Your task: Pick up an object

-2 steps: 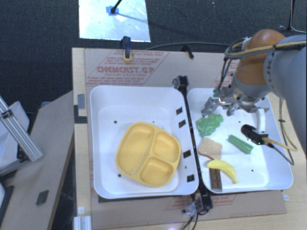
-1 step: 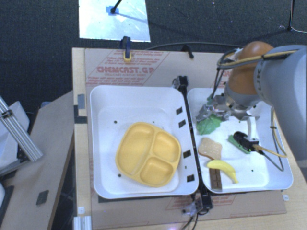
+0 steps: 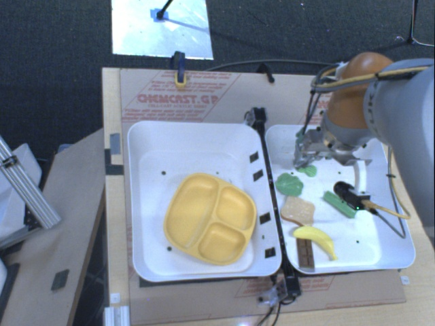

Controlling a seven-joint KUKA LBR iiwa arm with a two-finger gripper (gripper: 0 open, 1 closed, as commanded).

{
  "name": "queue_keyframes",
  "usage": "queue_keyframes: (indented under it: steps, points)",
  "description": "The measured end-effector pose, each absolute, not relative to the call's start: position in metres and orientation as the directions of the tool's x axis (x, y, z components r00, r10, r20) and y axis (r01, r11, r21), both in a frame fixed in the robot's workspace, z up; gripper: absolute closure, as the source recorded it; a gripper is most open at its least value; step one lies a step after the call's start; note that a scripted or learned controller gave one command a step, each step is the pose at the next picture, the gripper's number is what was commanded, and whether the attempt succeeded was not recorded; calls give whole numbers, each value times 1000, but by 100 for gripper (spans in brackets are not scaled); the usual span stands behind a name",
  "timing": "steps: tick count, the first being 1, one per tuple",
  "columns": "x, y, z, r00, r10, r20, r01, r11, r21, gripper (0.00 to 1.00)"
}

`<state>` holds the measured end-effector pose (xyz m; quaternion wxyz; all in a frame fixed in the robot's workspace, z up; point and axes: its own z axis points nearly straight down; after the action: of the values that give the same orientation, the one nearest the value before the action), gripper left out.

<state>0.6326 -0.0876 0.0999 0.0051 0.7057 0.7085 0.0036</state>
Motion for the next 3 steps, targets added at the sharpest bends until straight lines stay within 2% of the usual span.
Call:
queue_keyframes:
  steps: [2,3]
  points:
    - [655,-82,207,-6,1000,0,1000,6,6,100]
    - [660,-76,253,-6,1000,0,1000,6,6,100]
